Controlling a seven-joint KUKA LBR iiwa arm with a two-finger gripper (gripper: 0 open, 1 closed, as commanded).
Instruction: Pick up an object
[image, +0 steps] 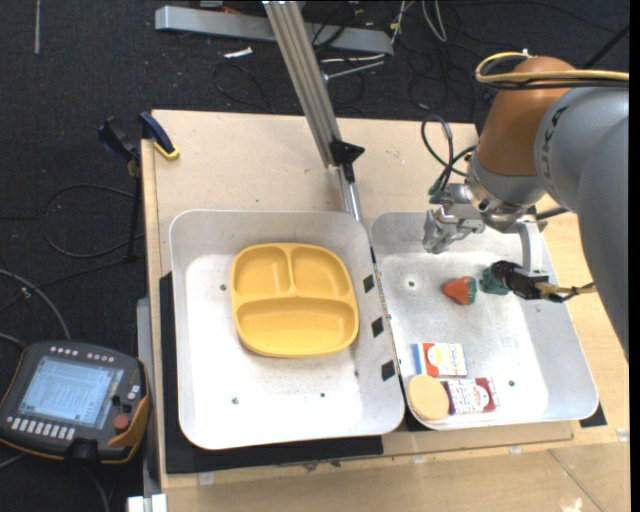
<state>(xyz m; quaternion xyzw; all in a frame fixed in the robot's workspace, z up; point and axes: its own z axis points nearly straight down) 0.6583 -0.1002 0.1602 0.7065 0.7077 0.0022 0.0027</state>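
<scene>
We see the gripper (440, 238) over the far left corner of the right bin (560, 370), open or closed we cannot tell, and the red strawberry (460, 290) lies near it, toward the bin's middle.

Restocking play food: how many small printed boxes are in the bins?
2, both in the right bin's near end: a white box, and a red box nearer the camera, beside a tan disc. None looks hidden.

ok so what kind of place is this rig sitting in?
Probably a robotics lab workcell, not a production line. A teach pendant lies on the floor, a grey arm reaches over two white bins on a bench, and the bins hold a toy strawberry and a yellow divided plate.
</scene>
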